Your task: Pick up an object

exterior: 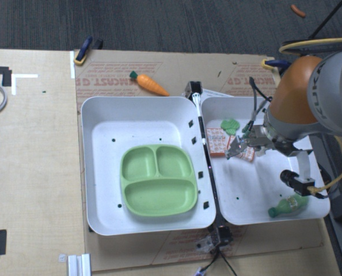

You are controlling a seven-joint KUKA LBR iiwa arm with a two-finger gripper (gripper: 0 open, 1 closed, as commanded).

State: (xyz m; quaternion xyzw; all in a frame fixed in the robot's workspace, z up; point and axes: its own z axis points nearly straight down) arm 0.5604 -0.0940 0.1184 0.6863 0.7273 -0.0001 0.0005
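My gripper (238,148) hangs low over the right bin (257,206), near its upper left part. Its tips sit just right of a small red and white packet (216,141) and beside a pinkish item (247,153) partly hidden under the wrist. A green leafy toy (230,125) lies just above the gripper. A green bottle (288,206) rests at the bin's lower right corner. I see nothing clearly between the fingers.
The left bin (96,154) holds a green divided plate (158,180). A toy carrot (149,83) lies on the cardboard behind the bins. A black clamp (193,89) sits at the top of the wall between the bins. The arm covers the right bin's upper right.
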